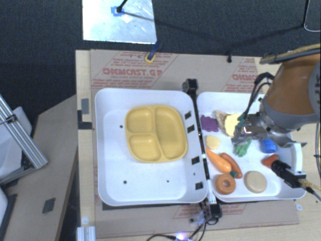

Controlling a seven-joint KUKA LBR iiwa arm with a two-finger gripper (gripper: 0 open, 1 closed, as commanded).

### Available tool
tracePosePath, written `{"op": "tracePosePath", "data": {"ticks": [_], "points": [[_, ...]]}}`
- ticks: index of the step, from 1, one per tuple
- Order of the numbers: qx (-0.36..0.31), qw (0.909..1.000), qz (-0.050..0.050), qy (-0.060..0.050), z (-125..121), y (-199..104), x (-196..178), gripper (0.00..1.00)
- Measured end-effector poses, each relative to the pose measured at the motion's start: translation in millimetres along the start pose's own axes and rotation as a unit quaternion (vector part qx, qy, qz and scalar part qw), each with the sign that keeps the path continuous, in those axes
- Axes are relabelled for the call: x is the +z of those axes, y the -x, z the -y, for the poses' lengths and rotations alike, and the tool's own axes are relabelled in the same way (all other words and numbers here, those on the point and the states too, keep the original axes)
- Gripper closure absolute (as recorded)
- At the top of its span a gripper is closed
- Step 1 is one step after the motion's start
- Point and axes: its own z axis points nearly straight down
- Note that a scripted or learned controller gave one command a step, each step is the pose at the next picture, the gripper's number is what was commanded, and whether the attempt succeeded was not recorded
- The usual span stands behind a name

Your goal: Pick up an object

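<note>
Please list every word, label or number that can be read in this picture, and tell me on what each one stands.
"CHEMCAST GP": red print on the brown sheet behind the left bin.
The same red print recurs behind the right bin near, too cut off to read whole.
Red print on the sheet's front edge near: too small to read.

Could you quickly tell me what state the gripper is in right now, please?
Gripper: low in the right bin, right over the green toy; open or shut cannot be told.
</note>
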Motion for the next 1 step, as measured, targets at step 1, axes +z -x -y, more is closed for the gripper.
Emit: {"op": "tracePosePath", "data": {"ticks": [1], "points": [[-0.001, 1.0, 0.0, 0.0, -2.8, -8.0, 1.0, 1.0]]}}
